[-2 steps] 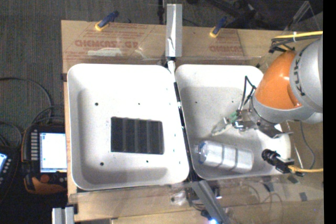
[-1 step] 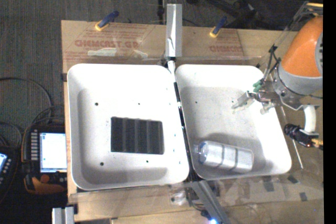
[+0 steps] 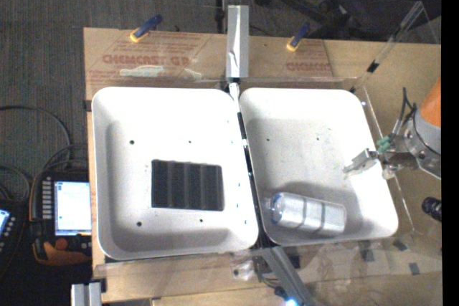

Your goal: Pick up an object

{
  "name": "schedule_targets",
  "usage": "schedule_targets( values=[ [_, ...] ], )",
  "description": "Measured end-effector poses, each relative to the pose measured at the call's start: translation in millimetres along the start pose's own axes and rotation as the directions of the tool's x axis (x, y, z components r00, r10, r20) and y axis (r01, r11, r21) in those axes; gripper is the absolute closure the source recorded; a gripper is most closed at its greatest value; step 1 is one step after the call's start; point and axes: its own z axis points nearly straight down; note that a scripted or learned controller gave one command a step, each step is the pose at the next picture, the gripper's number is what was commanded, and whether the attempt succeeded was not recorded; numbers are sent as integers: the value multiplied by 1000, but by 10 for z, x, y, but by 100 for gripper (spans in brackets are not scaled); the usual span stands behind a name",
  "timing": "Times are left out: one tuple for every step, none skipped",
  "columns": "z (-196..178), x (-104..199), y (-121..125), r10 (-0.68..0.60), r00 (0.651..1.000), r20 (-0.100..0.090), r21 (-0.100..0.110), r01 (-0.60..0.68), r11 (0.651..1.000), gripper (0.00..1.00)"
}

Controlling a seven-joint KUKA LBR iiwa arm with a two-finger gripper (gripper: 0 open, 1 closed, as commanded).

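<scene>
Clear plastic bottle (image 3: pixel 307 213) lies on side, near front wall of right shallow white bin (image 3: pixel 315 107). Gripper (image 3: pixel 358 163) at bin's right rim, well apart from bottle; jaws' state: cannot tell. Risk: smooth round bottle rolls or slips during pinch; front wall may block approach.

The scene is lit evenly from above, and moderate brightness is seen throughout. The two white bins (image 3: pixel 172 100) are rendered brightest, close to overexposure, so that their surface detail is washed out. Soft, faint shadows are cast along the inner walls of the bins. Small highlights are caught on the clear bottle (image 3: pixel 307 213). The carpeted floor (image 3: pixel 43 25) is left dim and grainy. The end effector (image 3: pixel 364 160) is slightly blurred. Overall sharpness is limited, and fine noise is visible. Printed lettering on the counter (image 3: pixel 150 57) is faded and barely legible.
</scene>
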Motion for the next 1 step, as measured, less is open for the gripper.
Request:
schedule_targets(
  values=[
    [1072,626,169,-115,993,-5,-1,115,993,0]
  ],
)
